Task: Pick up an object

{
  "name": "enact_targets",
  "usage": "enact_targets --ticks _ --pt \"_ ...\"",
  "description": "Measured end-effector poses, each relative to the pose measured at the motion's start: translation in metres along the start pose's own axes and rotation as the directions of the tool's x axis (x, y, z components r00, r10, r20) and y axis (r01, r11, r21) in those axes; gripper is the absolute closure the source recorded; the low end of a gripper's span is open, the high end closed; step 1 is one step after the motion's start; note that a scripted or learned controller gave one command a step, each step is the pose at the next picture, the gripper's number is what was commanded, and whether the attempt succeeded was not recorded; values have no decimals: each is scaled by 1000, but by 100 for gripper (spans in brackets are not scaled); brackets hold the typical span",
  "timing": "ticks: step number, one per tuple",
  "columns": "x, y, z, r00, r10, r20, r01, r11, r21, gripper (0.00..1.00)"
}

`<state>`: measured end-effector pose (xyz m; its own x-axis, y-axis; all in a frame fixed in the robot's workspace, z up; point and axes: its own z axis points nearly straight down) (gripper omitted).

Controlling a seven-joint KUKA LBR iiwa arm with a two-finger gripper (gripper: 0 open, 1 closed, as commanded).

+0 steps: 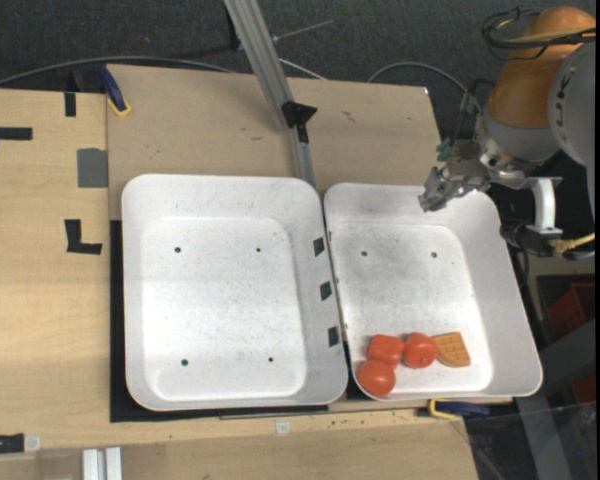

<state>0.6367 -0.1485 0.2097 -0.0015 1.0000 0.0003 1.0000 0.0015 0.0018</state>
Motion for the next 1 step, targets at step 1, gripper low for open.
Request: enact_targets --ticks 1 --pt "51 -6 -13 1000 -5 -2 5 1000 2 100"
